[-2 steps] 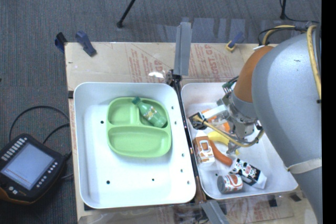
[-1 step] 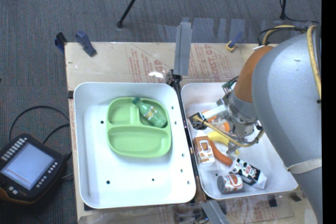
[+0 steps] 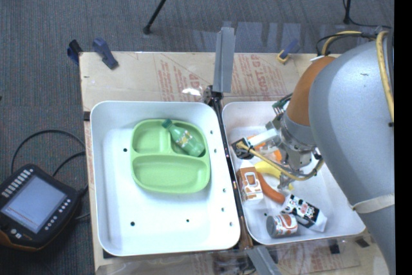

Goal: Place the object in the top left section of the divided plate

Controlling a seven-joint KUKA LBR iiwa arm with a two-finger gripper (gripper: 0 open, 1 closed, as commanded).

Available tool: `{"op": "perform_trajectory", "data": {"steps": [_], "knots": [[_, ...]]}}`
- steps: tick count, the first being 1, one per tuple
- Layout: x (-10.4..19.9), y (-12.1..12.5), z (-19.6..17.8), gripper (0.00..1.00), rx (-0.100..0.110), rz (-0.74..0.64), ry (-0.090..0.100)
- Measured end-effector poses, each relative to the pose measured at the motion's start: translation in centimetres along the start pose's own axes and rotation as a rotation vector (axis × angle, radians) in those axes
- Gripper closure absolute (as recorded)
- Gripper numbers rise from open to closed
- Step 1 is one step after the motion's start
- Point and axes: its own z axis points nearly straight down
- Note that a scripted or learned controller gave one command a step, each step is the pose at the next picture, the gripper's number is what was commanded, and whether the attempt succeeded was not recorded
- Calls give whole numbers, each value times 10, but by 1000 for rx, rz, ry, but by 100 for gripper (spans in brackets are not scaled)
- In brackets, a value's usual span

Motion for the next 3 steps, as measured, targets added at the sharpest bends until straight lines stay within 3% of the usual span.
{"op": "perform_trajectory", "data": {"steps": [3], "knots": [[0,0,0,0,0,0,0]]}}
